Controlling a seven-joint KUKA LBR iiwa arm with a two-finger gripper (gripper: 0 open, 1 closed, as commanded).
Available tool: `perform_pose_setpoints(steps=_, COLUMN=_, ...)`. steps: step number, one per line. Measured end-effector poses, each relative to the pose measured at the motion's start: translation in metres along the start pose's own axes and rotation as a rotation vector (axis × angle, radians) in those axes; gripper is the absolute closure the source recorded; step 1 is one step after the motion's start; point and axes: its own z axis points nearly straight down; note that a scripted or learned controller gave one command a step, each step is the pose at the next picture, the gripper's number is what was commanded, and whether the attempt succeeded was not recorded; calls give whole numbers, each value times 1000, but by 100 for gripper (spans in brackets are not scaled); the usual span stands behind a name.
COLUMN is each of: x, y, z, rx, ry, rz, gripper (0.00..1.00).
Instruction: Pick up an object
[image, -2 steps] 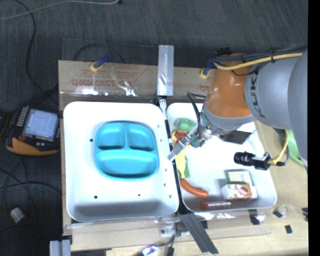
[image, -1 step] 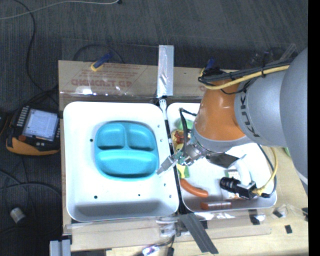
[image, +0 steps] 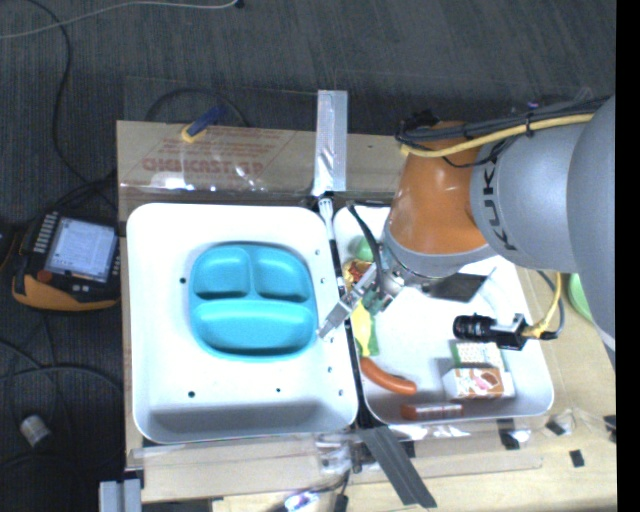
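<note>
KUKA arm (image: 520, 190) looms over the right bin (image: 535, 395), gripper (image: 350, 308) low at the divider (image: 340, 300) above the hot dog (image: 387, 378), probably lining up a grasp; can't tell its finger state.

Blue divided plate (image: 251, 301), white bins (image: 160, 400), orange-red hot dog (image: 388, 377), green-and-orange carton (image: 476, 370)

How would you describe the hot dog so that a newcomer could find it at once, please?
Look in the right bin, along its near edge. The hot dog lies left of the small carton; it alone is long, rounded and orange-red.
</note>
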Motion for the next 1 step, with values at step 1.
perform_pose_setpoints(steps=1, x=-35, y=-71, z=0, rx=-1, ry=0, rz=30, gripper=0)
